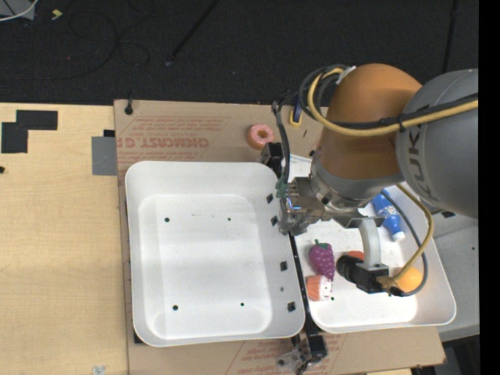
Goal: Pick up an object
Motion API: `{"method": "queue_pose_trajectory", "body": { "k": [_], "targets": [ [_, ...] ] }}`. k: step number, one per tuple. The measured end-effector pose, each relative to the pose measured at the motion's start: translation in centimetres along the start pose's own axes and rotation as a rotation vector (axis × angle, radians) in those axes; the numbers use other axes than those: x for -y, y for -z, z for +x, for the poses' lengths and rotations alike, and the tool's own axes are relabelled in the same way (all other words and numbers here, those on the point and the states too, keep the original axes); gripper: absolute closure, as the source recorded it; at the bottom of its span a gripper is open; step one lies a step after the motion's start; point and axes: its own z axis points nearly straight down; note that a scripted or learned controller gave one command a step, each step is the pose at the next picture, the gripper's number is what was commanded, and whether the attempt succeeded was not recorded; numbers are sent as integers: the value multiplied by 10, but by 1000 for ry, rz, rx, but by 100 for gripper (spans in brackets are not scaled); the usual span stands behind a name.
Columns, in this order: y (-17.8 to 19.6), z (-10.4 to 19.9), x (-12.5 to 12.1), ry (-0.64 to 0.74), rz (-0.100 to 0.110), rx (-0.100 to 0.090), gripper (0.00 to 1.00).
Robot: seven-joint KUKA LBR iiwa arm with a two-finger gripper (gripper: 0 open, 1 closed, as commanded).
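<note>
Grapes [322,258], purple, lie in the right bin [367,309]. Gripper [292,213] hangs just up-left of the grapes, over the rim; apart or together: cannot tell.

Risk: a descent here may strike the rim or clip the grapes off-centre.

Just below the grapes: 1 pink-white piece [316,289]. Up-right: 1 blue item [388,213]. Left bin [203,264]: nothing seen inside.

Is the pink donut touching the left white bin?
Apart. The camera view shows the donut lying on cardboard, with a strip of cardboard between it and the left bin.
</note>
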Motion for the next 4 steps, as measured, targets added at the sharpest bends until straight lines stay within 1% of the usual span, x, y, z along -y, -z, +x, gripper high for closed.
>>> {"method": "queue_pose_trajectory", "body": {
  "k": [1,2,3,4],
  "targets": [
    [-81,18,9,-8,-3,2,100],
    [-4,-66,-39,-14,-26,6,100],
    [58,-67,-53,-7,-24,2,100],
    [143,-61,-89,-5,-28,2,100]
  ]
}}
